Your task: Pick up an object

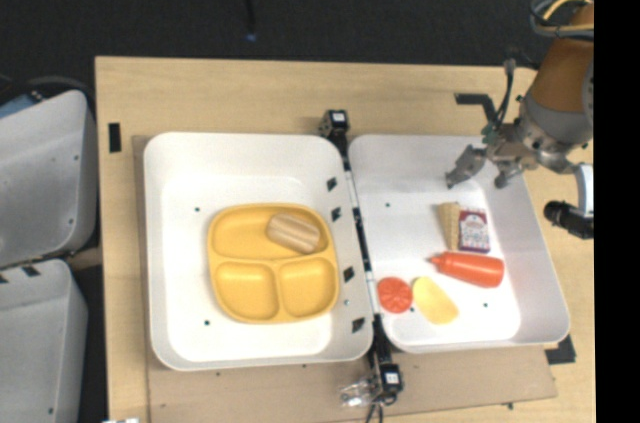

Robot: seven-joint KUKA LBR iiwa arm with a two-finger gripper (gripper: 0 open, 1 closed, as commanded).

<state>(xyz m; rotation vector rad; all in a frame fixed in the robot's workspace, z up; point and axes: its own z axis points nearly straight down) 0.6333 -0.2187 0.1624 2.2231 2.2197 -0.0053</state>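
Two-finger gripper (484, 166) is seen spread apart, nothing clamped, at right bin's far edge; long orange carrot-shaped toy (468, 267) lies nearward, axis crosswise.

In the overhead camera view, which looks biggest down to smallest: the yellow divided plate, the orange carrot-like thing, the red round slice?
Largest to smallest, as they look from above:
1. yellow divided plate
2. orange carrot-like piece
3. red round slice
All lie at a similar depth in the bins, so the order seems safe.
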